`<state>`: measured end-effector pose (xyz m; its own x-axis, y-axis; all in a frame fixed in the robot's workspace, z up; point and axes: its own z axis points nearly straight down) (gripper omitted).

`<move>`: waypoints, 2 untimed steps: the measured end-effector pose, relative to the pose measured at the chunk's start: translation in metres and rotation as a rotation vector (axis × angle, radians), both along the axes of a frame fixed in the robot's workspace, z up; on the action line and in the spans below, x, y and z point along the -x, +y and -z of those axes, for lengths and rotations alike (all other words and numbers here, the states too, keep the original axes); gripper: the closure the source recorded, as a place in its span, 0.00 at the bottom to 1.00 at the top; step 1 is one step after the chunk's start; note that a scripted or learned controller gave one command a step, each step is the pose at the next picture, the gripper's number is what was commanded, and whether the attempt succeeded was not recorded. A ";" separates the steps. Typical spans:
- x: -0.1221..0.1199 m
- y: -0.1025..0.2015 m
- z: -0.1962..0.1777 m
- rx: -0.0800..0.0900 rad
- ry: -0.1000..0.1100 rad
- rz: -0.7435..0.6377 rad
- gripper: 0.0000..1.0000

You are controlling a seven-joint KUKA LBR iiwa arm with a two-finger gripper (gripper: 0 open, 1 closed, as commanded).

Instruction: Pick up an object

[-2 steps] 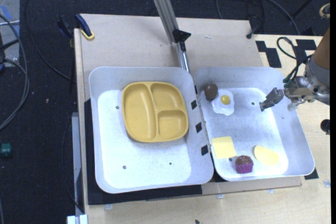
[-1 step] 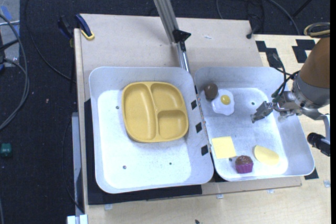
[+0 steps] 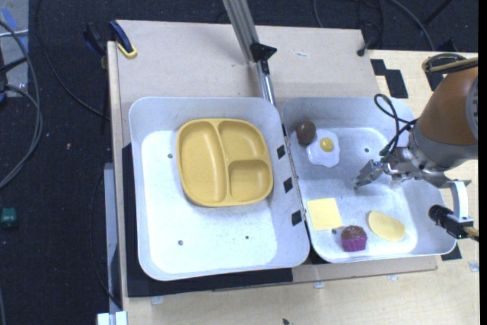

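Fried egg (image 3: 325, 151) just left of hand (image 3: 365, 177) (rt bin (image 3: 358, 110)).

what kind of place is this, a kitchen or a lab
Most likely a robotics lab, not a kitchen: a robot arm reaches over two white bins on a plywood bench, the food items look like toys such as the fried egg, and loose cables trail across the dark floor.

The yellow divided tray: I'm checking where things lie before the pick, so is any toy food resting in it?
No, the yellow divided tray in the left bin shows only bare compartments.
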<state>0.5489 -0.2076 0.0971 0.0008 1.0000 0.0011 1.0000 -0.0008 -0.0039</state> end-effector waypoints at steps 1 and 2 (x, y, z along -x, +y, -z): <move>-0.001 0.000 -0.013 0.002 -0.005 0.000 1.00; 0.001 -0.002 -0.076 0.003 -0.009 -0.002 1.00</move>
